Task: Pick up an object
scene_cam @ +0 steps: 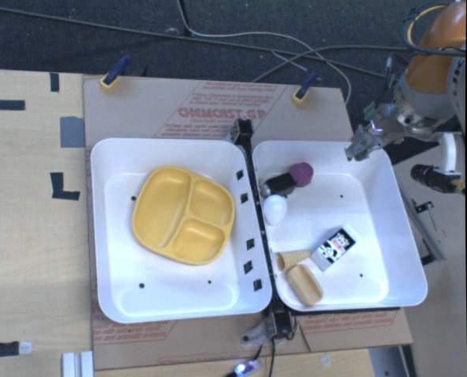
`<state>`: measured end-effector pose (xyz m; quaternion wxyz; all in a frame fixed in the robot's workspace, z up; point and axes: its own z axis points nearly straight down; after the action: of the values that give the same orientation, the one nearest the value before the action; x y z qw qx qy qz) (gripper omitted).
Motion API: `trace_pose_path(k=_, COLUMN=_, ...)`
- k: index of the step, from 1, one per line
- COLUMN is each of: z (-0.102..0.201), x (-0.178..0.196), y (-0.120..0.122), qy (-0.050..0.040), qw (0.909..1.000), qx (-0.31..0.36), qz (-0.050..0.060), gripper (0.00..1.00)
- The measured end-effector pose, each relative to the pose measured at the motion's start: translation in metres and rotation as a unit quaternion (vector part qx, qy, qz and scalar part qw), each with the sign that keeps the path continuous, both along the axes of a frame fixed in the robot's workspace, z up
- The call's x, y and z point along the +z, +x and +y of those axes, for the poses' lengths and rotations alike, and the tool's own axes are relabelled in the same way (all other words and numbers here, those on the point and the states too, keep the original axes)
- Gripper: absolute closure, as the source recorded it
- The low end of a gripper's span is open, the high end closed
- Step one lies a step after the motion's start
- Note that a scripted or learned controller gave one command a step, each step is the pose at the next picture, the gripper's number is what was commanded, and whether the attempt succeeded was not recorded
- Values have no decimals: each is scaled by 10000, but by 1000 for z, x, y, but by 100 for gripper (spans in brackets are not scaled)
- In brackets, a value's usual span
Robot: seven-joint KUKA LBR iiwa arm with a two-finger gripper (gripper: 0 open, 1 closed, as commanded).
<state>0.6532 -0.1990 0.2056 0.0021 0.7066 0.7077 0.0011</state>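
Above right bin's (391,210) far corner, pincer (358,149); nothing held

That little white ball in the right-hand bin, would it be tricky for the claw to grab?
Probably. The white ball looks round and smooth, so it may roll or squirt away if nudged. It sits against the bin's left wall, beside a dark-handled purple thing, leaving little room around it.

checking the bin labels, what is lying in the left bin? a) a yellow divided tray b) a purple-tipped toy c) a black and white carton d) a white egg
a: the yellow divided tray lies alone in the left bin, while the other small items lie in the right bin.
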Motion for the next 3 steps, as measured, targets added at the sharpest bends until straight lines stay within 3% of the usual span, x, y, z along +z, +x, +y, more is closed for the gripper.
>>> trace_pose_path(k=2, z=105, x=-12, y=-8, qy=11, qw=10000, qx=20, qz=37, gripper=100)
trace_pose_path(k=3, z=159, x=3, y=-9, qy=13, qw=10000, qx=24, qz=25, gripper=100)
